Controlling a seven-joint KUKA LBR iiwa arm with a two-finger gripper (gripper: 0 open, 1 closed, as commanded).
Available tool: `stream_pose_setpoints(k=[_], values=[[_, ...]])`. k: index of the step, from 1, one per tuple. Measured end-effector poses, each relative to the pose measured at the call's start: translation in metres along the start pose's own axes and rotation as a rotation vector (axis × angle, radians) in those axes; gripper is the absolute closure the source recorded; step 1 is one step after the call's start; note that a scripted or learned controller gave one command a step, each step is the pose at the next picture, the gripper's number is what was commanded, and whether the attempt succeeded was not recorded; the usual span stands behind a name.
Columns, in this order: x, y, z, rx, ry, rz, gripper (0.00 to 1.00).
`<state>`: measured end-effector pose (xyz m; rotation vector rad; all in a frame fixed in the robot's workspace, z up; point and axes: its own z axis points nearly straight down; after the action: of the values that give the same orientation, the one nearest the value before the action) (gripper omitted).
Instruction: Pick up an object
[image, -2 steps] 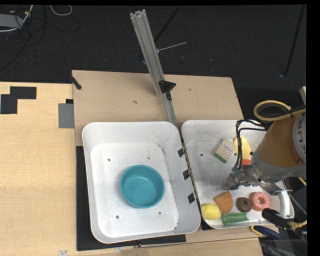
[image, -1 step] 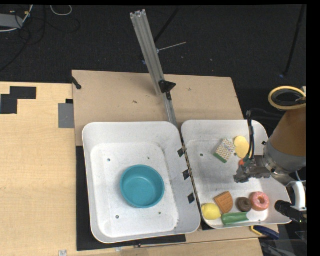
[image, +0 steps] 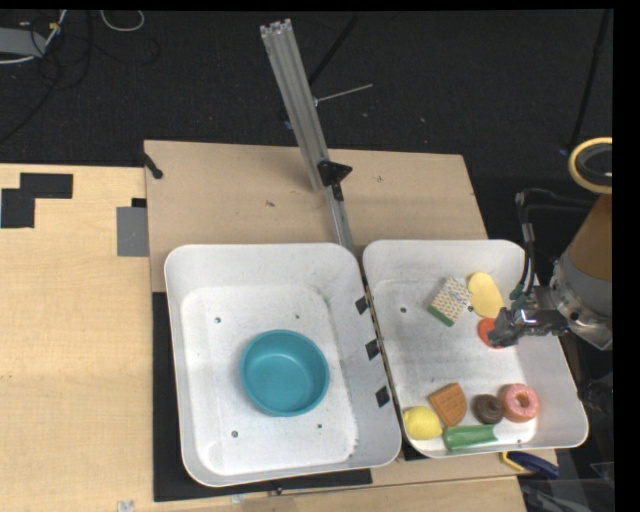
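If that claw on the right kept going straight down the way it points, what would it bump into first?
Most likely the small red object just under the gripper in the right bin, with the yellow piece beside it. Depth is hard to judge from this slanted view.

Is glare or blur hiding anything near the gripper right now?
Camera view: soft overall, no strong glare on the right bin; the gripper is small and dark against a red object, so its fingertips blur together; the blue bowl reads cleanly.
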<state>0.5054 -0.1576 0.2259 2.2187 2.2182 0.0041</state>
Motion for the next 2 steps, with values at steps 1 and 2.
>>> stream_pose_setpoints(k=[1,2], values=[[0.000,0.000,-0.013,0.004,0.001,0.000,1.00],[0.057,-0.007,-0.011,0.006,0.002,-0.004,1.00]])
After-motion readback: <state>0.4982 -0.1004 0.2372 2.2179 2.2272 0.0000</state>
